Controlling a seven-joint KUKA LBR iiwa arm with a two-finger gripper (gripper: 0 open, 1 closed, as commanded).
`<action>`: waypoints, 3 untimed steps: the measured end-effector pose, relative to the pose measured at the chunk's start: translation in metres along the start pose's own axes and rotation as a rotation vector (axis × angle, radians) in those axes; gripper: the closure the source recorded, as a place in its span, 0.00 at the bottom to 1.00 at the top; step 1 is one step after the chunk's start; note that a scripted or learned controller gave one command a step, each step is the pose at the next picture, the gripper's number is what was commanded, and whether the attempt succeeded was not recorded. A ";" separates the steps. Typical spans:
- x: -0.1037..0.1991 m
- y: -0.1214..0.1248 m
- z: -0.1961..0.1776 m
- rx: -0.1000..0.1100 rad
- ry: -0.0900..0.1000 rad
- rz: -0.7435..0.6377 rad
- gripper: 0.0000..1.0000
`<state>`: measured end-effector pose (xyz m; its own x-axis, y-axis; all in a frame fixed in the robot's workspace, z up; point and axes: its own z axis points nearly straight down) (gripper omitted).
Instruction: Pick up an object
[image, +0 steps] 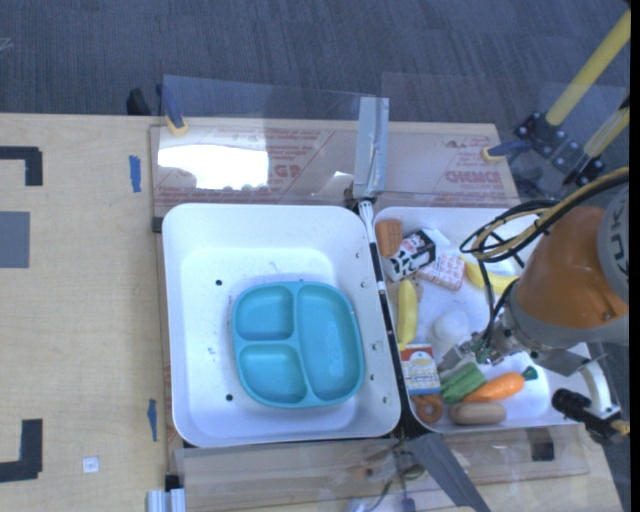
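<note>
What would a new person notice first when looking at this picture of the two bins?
The eye goes first to the blue divided plate, lying alone in the middle of the left bin. Next comes the arm's orange band over the right bin, where toy foods crowd together: a banana by the divider and a carrot near the front, close to the gripper.

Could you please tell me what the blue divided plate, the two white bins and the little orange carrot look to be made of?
The light blue three-compartment plate looks like moulded plastic with a matte, even colour. The shallow white bin on the left and its twin on the right seem glossy rigid plastic, with rounded corners and soft glare. The small orange carrot appears to be smooth toy plastic, though rubber cannot be excluded.
</note>
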<state>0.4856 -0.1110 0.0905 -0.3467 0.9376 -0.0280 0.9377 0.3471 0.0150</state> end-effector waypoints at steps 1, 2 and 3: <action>-0.063 0.077 0.007 0.011 0.023 0.151 0.00; -0.033 0.117 0.007 0.007 0.023 -0.140 0.00; -0.054 0.160 0.010 0.033 0.038 0.015 0.00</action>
<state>0.6545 -0.1066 0.0843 -0.3322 0.9431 0.0101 0.9430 0.3324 -0.0182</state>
